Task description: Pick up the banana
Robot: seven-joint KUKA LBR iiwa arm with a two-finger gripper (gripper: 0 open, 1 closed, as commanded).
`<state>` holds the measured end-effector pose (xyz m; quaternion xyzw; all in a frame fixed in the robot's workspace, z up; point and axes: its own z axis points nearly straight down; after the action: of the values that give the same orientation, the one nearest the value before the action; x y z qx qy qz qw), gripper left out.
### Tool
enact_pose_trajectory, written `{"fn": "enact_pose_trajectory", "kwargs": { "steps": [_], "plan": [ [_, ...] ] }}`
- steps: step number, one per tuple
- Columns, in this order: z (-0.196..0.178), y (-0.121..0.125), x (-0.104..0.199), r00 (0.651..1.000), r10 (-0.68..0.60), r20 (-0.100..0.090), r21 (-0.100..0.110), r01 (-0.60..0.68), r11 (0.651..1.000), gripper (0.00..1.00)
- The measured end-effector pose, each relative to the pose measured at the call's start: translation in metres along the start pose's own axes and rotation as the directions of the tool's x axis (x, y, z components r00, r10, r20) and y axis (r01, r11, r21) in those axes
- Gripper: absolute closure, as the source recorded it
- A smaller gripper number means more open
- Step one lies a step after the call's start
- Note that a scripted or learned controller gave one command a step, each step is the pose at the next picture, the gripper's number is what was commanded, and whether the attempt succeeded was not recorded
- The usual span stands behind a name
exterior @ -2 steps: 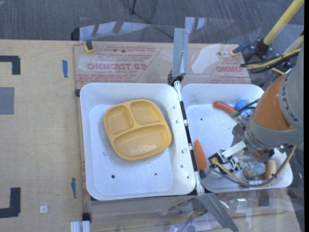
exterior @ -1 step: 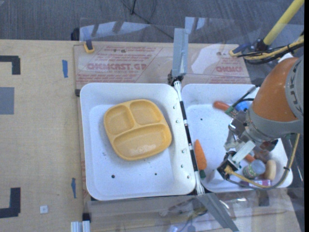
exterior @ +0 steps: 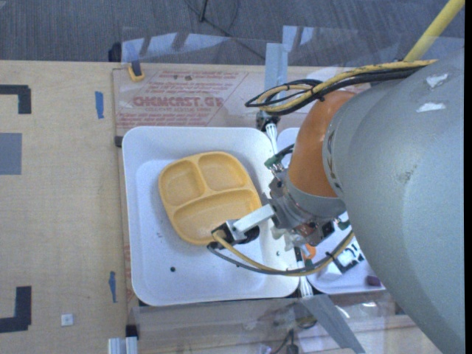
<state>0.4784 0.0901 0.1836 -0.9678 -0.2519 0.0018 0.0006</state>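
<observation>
Banana and grip state cannot be told; arm (exterior: 391,183) overhangs white bin (exterior: 139,220) holding yellow tray (exterior: 206,194).

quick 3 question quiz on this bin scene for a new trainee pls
1. True or false: the yellow plate lies in the left-hand white bin.
2. How many compartments does the plate have? A two, B three, C five.
3. Fill in: the band on the arm, just above its wrist, is coloured ___.
Key: 1 true; 2 B; 3 orange.
</observation>
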Motion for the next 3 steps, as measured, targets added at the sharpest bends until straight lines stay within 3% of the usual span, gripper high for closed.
{"fn": "enact_pose_trajectory", "kwargs": {
  "steps": [1, 2, 3],
  "plan": [
    [-0.001, 0.104, 0.032, 0.989, 0.145, 0.0, 0.0, -0.145, 0.989, 1.0],
    [-0.219, 0.124, 0.004, 0.998, 0.068, -0.001, -0.001, -0.068, 0.998, 1.0],
    [-0.11, 0.065, 0.036, 0.956, -0.293, 0.001, 0.001, 0.293, 0.956, 1.0]
  ]
}}
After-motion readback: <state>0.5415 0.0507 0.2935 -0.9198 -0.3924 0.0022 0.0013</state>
